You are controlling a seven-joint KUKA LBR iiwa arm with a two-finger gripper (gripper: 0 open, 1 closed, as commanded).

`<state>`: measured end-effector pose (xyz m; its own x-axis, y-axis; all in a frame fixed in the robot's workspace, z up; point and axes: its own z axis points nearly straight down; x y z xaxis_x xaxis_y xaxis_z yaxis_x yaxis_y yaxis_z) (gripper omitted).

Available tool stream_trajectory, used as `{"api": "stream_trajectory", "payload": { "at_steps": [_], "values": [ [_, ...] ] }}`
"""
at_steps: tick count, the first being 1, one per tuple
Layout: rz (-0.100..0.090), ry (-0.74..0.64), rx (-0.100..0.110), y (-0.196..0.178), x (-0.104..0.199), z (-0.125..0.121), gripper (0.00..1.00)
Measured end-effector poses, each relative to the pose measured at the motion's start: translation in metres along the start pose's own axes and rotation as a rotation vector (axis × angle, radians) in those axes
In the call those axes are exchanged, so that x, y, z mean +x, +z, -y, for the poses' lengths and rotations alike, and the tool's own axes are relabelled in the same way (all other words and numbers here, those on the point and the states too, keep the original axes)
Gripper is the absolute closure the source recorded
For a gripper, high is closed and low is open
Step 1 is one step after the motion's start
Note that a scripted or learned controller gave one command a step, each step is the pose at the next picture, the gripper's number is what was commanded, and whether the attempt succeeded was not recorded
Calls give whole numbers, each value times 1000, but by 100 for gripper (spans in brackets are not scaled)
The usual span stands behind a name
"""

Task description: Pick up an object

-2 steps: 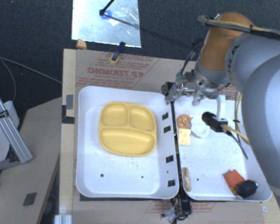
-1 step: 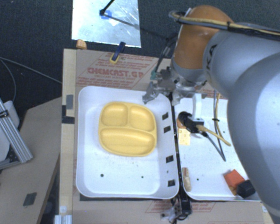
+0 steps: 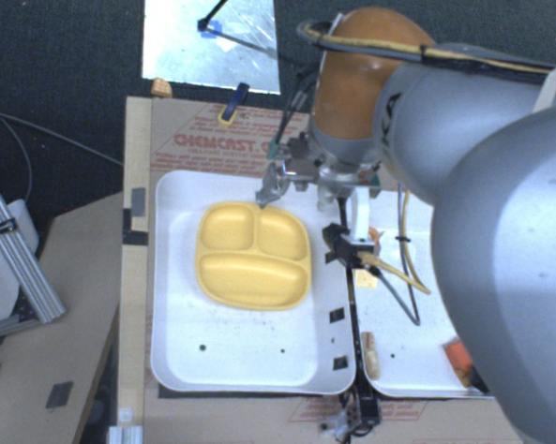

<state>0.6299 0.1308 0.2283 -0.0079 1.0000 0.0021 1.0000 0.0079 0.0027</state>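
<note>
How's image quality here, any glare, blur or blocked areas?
Camera view: a shiny sheet beyond the bins glares white-blue. The arm looms large and soft at right, covering much of the right bin. The yellow plate in the left bin is evenly lit and fairly sharp, with faint shadow. The gripper above the plate's far edge is small and slightly blurred.

Arm (image 3: 469,172) hides right bin (image 3: 410,365) — orange item (image 3: 458,354) half-covered.
</note>
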Motion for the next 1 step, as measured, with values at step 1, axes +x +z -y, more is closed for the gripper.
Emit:
{"api": "stream_trajectory", "payload": {
  "at_steps": [1],
  "values": [
    [1, 0, 3, 35, 76, 21, 0]
  ]
}}
